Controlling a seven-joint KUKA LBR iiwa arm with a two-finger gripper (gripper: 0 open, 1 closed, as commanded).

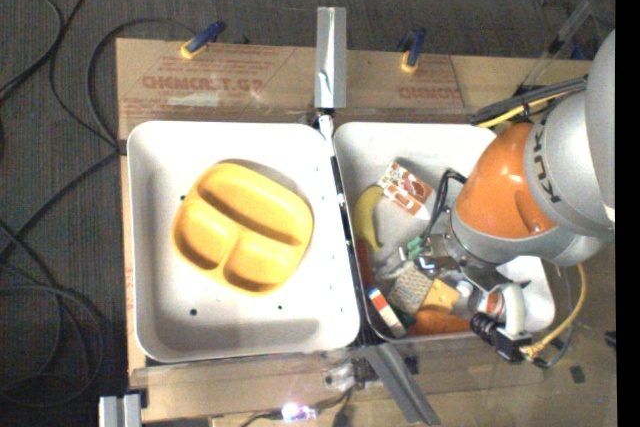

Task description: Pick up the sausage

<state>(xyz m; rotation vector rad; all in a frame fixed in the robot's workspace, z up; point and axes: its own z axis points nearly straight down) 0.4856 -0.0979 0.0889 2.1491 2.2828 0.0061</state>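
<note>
Sausage hard to identify among right bin clutter, gripper finger state unclear, glossy yellow sectioned plate left.

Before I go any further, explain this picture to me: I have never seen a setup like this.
This is one camera fixed above a bench, looking down at a slant. The big grey and orange shape at the right is a robot arm; a program moves it. At its end is a gripper, which is low over a pile of things, and I cannot tell whether it holds anything.

On the bench sit two shallow white bins. The left bin holds a yellow tray with three hollows. The right bin holds a heap of small items: a banana, a red and white packet, an orange piece at the near edge, and others half hidden under the arm. The arm is meant to pick up a sausage; I cannot say for sure which item that is.
</note>
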